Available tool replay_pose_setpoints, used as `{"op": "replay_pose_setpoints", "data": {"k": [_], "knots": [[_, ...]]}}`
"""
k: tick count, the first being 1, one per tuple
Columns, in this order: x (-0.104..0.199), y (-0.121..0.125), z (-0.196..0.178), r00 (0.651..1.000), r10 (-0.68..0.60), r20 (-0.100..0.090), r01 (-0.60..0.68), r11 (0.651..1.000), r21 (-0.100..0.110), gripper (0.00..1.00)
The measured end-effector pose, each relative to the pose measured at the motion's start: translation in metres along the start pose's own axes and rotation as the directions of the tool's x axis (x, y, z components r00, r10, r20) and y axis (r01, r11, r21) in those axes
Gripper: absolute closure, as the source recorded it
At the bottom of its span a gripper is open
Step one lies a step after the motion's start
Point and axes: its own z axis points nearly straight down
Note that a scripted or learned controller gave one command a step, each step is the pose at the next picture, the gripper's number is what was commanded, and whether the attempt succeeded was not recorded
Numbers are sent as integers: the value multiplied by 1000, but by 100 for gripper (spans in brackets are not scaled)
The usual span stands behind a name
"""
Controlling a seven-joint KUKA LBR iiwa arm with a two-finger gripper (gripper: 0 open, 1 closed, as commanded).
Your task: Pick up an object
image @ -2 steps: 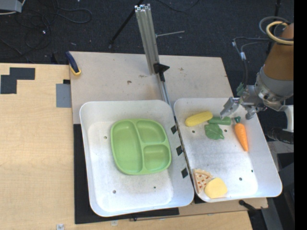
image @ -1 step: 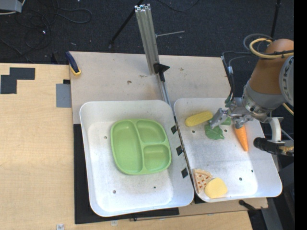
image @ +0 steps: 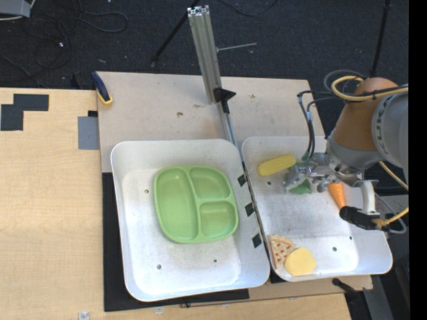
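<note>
Reaching in from the right, the grey arm's two-finger gripper hangs low over the right-hand shallow white bin, touching or just above a small green object; whether it grips cannot be told. Just left of the gripper lies a yellow corn-like piece. Just right of it lies an orange carrot-shaped piece. Nearer the camera sit a waffle-patterned wedge and a round yellow piece. Well left of it, a light green divided plastic plate rests in the left-hand white bin.

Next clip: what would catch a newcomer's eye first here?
Probably the green divided plate, lying alone in the left bin. Next, the grey arm with its orange band, reaching from the right so that its gripper sits over the right bin, near a yellow corn-like piece and something green. A waffle piece and yellow round lie at that bin's front edge.
</note>
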Motion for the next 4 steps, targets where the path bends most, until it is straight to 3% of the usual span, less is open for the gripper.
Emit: {"op": "replay_pose_setpoints", "data": {"k": [1, 2, 4], "knots": [[0, 1, 15, 1000, 0, 1, 1, 1000, -7, 0], [1, 3, 3, 1000, 1, -2, -1, 1000, -12, 100], [4, -4, -116, 1000, -2, 2, 2, 1000, -12, 100]]}}
